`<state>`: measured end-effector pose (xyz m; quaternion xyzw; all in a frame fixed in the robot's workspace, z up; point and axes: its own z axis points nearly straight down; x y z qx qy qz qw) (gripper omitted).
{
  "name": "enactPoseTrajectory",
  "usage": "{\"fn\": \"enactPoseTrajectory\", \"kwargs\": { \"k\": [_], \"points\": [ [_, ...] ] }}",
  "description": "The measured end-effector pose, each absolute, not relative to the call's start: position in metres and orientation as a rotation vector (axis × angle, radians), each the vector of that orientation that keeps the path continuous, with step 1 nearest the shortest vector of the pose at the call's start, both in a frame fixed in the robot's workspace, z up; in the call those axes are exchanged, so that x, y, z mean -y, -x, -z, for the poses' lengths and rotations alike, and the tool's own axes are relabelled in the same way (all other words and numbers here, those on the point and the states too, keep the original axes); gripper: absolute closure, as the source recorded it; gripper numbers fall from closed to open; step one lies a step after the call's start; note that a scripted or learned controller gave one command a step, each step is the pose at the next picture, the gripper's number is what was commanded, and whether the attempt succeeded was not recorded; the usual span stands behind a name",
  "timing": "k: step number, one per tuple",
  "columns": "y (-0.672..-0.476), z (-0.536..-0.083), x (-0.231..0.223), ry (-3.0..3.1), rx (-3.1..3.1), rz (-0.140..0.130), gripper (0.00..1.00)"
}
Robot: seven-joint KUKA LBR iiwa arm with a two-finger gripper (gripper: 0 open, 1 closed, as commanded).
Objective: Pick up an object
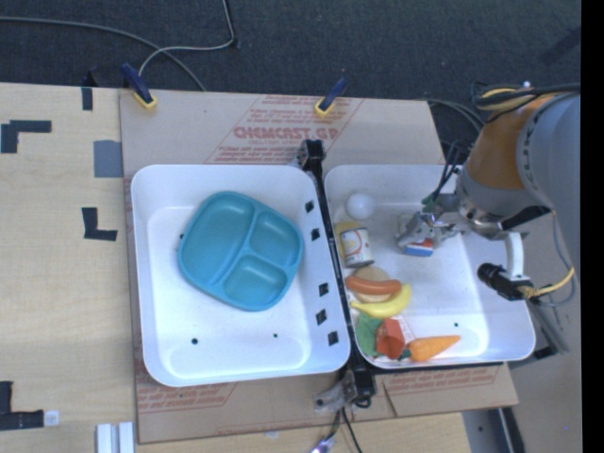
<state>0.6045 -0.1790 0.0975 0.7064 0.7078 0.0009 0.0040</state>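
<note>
small object (418, 245) at gripper (416, 230) tips (right bin (491, 338))

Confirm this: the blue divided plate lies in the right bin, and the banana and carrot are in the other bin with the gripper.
Wrong bin: the camera view shows the blue divided plate in the left bin. The banana and carrot share the right bin with the gripper.

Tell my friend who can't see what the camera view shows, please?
A grey and orange robot arm reaches from the right, its gripper low in the right bin. That bin holds a banana, a carrot and a white ball. The left bin holds a blue divided plate.
</note>
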Motion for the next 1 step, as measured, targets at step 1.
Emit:
{"fn": "enactPoseTrajectory", "kwargs": {
  "k": [1],
  "points": [
    [-0.6297, -0.185, 0.0706, -2.217, -2.225, -0.003, 1.0]
  ]
}}
